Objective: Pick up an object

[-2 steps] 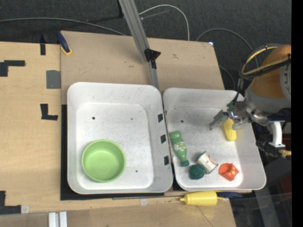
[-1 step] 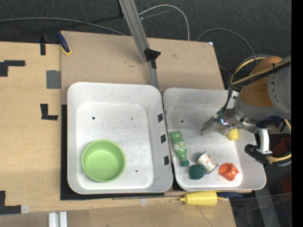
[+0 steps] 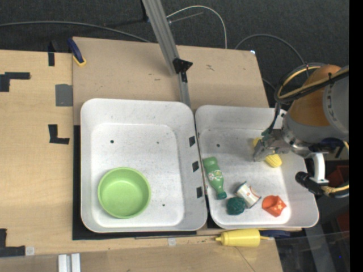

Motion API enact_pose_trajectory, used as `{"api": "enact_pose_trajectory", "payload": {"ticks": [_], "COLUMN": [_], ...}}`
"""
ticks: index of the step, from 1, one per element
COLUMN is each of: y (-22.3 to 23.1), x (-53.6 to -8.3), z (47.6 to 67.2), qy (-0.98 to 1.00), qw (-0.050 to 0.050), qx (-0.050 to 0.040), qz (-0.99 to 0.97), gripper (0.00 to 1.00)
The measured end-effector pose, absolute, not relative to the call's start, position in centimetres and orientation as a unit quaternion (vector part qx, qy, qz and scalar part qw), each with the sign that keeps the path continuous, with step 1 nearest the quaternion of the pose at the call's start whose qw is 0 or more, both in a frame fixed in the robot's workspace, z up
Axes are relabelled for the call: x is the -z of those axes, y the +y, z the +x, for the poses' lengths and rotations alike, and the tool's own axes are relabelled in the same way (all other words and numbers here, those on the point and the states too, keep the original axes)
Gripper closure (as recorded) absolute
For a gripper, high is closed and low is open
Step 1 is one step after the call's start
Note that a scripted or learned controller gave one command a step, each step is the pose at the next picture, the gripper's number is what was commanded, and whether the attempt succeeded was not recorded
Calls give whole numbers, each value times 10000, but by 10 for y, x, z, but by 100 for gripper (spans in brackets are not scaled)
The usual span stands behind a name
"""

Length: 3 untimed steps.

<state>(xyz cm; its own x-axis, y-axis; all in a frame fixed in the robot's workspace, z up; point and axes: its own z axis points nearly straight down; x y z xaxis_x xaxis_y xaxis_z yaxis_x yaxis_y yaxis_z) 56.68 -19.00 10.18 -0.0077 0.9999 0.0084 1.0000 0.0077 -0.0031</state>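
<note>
My gripper (image 3: 264,148) is low in the right bin (image 3: 229,111), at its right side, under the grey arm with the orange band (image 3: 313,103). A small yellow object (image 3: 274,161) lies right beside the gripper tip, just below and to its right; I cannot make out whether it is touched. Further forward in this bin lie a green bottle (image 3: 214,177), a dark green lump (image 3: 235,206), a small white and red can (image 3: 248,193) and a red object (image 3: 274,205).
The left bin (image 3: 86,113) holds a light green bowl (image 3: 123,192) at its front left. A yellow bottle (image 3: 241,238) lies on the bench in front of the right bin. A slanted metal pole (image 3: 161,30) ends at the divide between the bins. Cables run behind.
</note>
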Motion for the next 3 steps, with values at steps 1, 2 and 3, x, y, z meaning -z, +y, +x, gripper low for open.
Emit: {"api": "enact_pose_trajectory", "payload": {"ticks": [1,2,3], "y": [-191,-192,-192], "x": [-164,-208,-261], "z": [574,581,582], "qy": [-7079,-7077,-7078], "qw": [-25,-20,-25], "qx": [9,6,10], "qz": [-7064,-7065,-7064], "gripper": [100,100,100]}}
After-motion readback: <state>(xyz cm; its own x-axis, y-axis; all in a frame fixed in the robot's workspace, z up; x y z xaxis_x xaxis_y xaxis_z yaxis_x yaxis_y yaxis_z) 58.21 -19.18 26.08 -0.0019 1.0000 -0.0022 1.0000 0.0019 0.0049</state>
